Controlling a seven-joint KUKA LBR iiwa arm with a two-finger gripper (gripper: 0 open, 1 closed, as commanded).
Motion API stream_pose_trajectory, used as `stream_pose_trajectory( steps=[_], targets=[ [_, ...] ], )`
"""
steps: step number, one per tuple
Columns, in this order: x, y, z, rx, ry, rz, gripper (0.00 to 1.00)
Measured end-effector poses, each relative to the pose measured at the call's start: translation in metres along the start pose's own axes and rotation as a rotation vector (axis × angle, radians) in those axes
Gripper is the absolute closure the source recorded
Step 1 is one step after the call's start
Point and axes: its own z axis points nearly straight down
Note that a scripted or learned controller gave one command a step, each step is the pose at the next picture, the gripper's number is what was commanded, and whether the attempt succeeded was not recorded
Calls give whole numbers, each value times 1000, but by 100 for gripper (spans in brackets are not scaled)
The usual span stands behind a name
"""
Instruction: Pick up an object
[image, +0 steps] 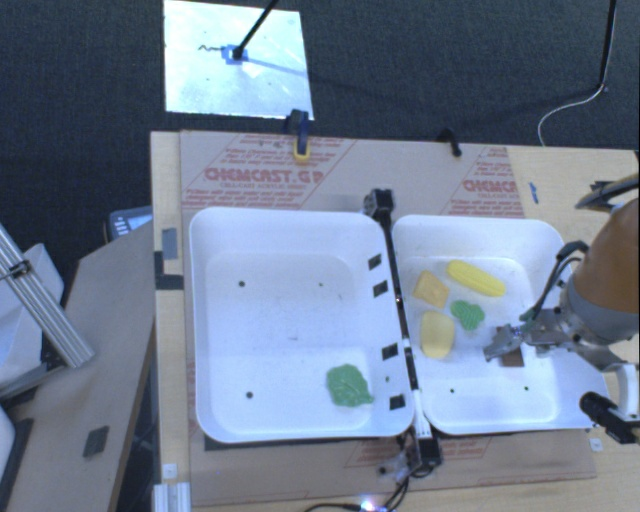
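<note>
The right bin (500, 410) holds a yellow corn cob (476, 278), an orange-yellow wedge (432, 289), a pale yellow piece (437, 335) and a small green broccoli piece (467, 314). A green leafy piece (349, 385) lies near the front of the left bin (270, 260). My gripper (505, 347) hangs low over the right bin, just right of the broccoli and the pale yellow piece. I see nothing held in it.
The grey arm with its orange band (612, 275) covers the right bin's right side. A black divider with clips (392, 300) runs between the bins. A cardboard sheet (330, 170) lies under both bins.
</note>
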Motion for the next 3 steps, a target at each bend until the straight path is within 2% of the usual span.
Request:
stream_pose_trajectory(
  steps=[1, 2, 3],
  targets=[
    [3, 5, -18, -15, -2, -7, 100],
    [68, 11, 31, -8, 4, -14, 100],
    [85, -4, 44, -10, 1, -9, 100]
  ],
)
